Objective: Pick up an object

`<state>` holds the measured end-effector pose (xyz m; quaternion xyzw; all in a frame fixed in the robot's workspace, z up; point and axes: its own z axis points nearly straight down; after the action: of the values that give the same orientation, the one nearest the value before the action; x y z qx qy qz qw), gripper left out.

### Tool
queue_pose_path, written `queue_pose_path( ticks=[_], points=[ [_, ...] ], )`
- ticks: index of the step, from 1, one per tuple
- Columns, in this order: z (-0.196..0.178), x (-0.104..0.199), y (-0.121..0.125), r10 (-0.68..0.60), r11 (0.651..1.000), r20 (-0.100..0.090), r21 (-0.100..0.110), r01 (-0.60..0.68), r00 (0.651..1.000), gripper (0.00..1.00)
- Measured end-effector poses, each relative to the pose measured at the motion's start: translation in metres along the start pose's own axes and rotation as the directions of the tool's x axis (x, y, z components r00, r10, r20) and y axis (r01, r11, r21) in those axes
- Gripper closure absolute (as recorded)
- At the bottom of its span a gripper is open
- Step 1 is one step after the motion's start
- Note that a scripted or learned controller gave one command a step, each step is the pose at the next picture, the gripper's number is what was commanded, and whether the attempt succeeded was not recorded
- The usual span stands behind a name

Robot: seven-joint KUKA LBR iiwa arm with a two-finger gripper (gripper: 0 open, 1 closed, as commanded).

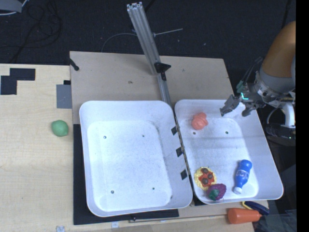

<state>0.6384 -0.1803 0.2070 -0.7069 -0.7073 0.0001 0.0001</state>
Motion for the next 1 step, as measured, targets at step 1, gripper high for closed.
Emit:
queue_pose_path(
  ticks=[1],
  points=[
    [0.0,0.0,0.0,0.0,1.0,0.0,0.0,0.0,1.0,0.0]
  ],
)
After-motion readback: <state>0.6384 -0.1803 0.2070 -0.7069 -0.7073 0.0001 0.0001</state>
